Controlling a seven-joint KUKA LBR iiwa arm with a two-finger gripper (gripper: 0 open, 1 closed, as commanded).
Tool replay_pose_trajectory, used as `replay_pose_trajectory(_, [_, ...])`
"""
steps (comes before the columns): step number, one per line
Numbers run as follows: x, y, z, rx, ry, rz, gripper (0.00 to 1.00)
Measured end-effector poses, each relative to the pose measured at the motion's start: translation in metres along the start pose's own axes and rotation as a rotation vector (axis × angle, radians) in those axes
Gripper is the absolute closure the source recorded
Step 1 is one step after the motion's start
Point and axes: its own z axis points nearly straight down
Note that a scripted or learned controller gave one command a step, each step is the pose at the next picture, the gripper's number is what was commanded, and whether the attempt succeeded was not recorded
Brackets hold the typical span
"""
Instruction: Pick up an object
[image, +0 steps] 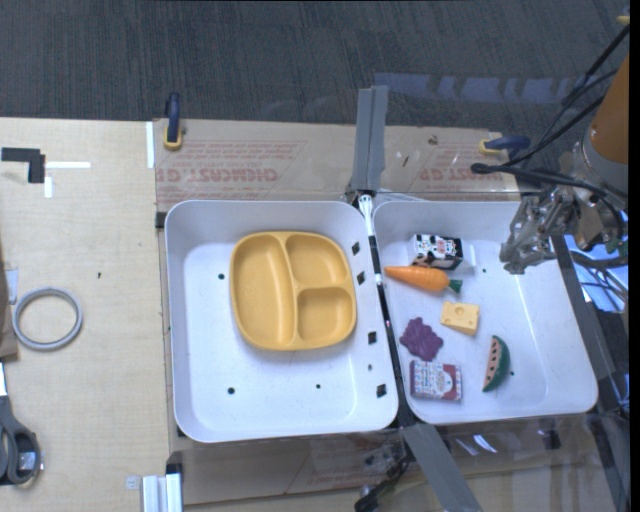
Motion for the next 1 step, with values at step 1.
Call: replay_pose_trajectory(1, [-0.0017,0.0006,-0.0093,0.001,-0.004,-0.002,1.00])
